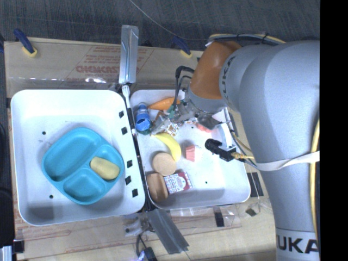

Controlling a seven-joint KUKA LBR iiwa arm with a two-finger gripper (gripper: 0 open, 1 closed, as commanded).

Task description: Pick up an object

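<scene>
Arm reached into the far left corner of the right bin, among crowded objects.

The pincer point(175, 117) sat low by the right bin point(231, 192) far wall, beside a smooth orange carrot point(161, 103) and a blue cylindrical bottle point(142, 119); whether it was apart or together could not be told. A curved yellow banana point(169, 145) lay just near of it, then a round tan disc point(163, 162), a pink block point(190, 152) and a red-labelled packet point(177, 182) toward the near wall. Bare white floor stayed open at the bin's near right. In the left bin point(27, 113), a glossy blue divided plate point(79, 165) held a rounded yellow potato-like lump point(105, 167), with free room around the plate.
</scene>
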